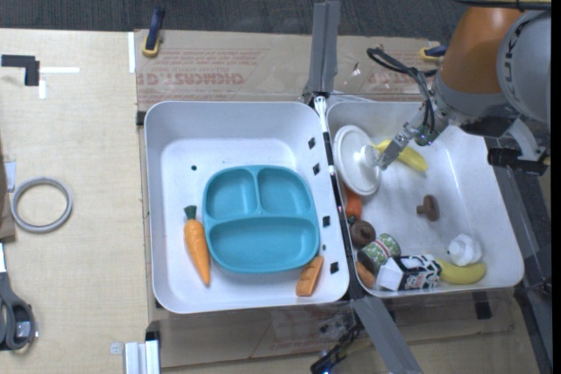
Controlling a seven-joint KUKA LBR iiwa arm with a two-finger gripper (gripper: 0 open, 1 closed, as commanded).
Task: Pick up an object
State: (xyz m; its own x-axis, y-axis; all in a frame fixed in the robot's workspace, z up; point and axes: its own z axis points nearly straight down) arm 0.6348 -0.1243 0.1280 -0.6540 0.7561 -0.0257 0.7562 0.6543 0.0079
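In the right bin, near its far-left corner, the claw hangs low between a tilted white plate and a yellow banana-shaped toy, touching or nearly touching both. Whether it is apart or together I cannot tell. The plate looks stiff, smooth and slippery, best pinched at its raised rim. The toy banana seems light and narrow, easier to take across its middle.

White round plate: tilted against the right bin's left wall, upper portion. Yellow banana-like piece: lying just right of the plate, near the bin's rear, partly hidden; exact contact cannot be determined.
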